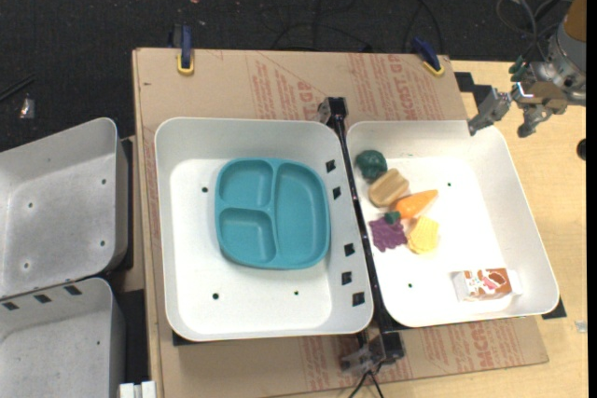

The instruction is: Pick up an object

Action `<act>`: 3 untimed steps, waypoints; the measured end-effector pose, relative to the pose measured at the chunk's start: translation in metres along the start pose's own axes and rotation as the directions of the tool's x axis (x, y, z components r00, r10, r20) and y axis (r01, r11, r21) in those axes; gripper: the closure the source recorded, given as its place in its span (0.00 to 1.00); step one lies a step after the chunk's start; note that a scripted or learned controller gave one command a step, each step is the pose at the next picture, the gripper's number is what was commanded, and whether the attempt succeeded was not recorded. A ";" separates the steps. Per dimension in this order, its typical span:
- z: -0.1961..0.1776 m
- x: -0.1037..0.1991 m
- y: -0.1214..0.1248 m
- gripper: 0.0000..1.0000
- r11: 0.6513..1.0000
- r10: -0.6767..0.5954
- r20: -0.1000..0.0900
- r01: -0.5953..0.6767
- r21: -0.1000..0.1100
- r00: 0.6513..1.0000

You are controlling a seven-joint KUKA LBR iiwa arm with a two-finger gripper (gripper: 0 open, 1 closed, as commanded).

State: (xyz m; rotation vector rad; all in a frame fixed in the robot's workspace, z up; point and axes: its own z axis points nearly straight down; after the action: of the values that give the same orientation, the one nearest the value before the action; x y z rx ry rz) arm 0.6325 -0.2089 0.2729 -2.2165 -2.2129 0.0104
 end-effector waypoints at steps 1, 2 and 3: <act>-0.008 0.001 0.002 0.00 1.000 -0.003 0.003 0.003 -0.011 1.000; 0.057 0.001 0.003 0.00 1.000 -0.001 0.001 0.001 -0.006 1.000; 0.115 0.010 -0.001 0.00 1.000 -0.003 0.001 0.003 -0.006 1.000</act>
State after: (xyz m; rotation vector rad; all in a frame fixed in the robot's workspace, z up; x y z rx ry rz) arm 0.6298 -0.1985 0.1579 -2.2165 -2.2196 0.0042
